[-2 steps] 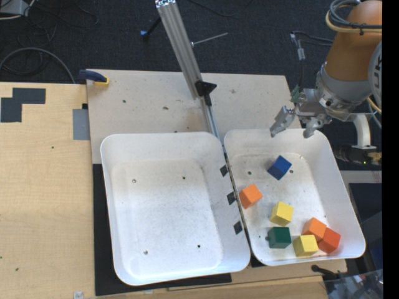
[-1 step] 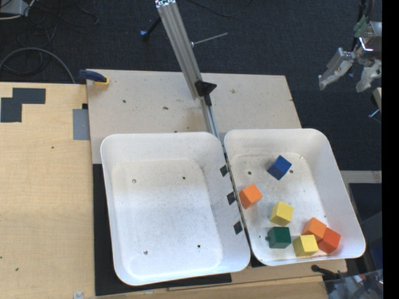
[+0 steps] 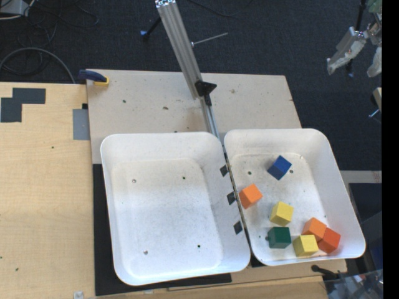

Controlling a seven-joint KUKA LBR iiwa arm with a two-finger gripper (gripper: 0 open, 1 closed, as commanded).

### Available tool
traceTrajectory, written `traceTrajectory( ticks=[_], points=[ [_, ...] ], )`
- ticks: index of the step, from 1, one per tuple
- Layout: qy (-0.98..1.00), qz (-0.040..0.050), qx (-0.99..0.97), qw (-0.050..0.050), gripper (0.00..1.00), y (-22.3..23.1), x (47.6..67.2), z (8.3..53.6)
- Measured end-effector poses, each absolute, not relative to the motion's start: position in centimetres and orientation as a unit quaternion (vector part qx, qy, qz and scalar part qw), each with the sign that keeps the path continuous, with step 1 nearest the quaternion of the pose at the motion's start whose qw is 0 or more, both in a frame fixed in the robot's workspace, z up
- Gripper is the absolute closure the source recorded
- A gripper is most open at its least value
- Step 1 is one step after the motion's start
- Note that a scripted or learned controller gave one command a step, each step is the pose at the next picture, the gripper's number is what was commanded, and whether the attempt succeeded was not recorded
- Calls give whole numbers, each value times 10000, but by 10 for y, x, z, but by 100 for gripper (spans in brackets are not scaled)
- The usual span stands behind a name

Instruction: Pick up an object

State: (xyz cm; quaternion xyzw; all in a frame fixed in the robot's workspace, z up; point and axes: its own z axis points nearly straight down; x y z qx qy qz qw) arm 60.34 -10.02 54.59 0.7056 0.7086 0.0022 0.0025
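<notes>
Blocks are what the task concerns, and no block is seen at the tool, which is glimpsed high at the view's right, well apart from both bins and off the tabletop. How far the tool is open cannot be told from this view, as it is small and partly cut off.

All the blocks are found in the bin on the view's right. Nearest the tool's side, a blue block lies alone toward the far wall. An orange block sits just beside the inner wall, and a yellow block and a green block lie near the middle. At the near corner, a second yellow block, a second orange block and a red block are packed touching one another. The bin on the view's left is seen further out.

A long descent is judged to be needed. A grasp could be spoiled at the corner cluster, where neighbours may be pushed or two blocks caught together. The orange block by the wall could be missed if the wall is struck. The blue block is judged the safest choice.
</notes>
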Motion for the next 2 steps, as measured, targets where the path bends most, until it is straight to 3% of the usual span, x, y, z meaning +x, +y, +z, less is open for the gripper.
traceTrajectory(
  ticks=[1,2],
  points=[
    [7095,-13,7047,-11,0,-100,604,540],
    [7071,-35,7071,-42,0,-93,614,416]
  ],
)
